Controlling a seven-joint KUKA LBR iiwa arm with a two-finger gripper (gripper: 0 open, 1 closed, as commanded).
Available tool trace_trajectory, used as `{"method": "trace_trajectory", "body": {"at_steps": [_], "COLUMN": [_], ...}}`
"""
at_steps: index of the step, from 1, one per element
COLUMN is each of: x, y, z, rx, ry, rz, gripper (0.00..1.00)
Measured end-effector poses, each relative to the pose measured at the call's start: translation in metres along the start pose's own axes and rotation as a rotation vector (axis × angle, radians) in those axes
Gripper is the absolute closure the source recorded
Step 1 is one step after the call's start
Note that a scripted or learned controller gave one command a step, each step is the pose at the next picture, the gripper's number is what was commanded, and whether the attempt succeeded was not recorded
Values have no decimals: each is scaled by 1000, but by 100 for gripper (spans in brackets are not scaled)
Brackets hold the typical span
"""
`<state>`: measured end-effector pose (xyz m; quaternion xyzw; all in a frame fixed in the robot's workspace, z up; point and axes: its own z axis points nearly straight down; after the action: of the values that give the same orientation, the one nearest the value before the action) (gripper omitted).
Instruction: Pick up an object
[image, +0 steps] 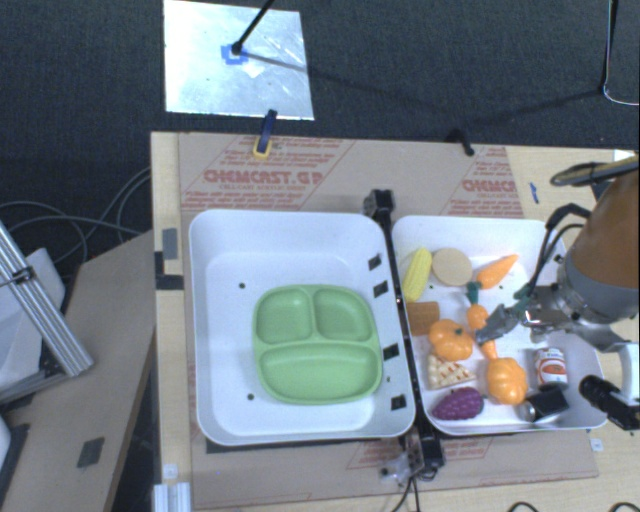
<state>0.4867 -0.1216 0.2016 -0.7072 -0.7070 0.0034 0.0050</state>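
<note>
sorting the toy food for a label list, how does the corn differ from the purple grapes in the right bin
The corn is yellow and elongated, lying lengthwise near the bin's far left corner; the purple grapes are a dark, rounded, bumpy cluster near the front edge. The corn looks smooth and slimmer, the grapes squatter. Both lie in the right bin, apart from the gripper.

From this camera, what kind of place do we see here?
Probably a robotics lab bench for pick-up trials, not a kitchen. A grey arm reaches over a white bin of toy food, such as a corn cob and purple grapes. The other bin holds a green divided plate.
</note>
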Motion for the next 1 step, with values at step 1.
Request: {"method": "trace_trajectory", "body": {"at_steps": [1], "x": [0], "y": [3], "z": [-6], "rx": [-12], "ry": [-2], "rz": [-3], "gripper": [0]}}
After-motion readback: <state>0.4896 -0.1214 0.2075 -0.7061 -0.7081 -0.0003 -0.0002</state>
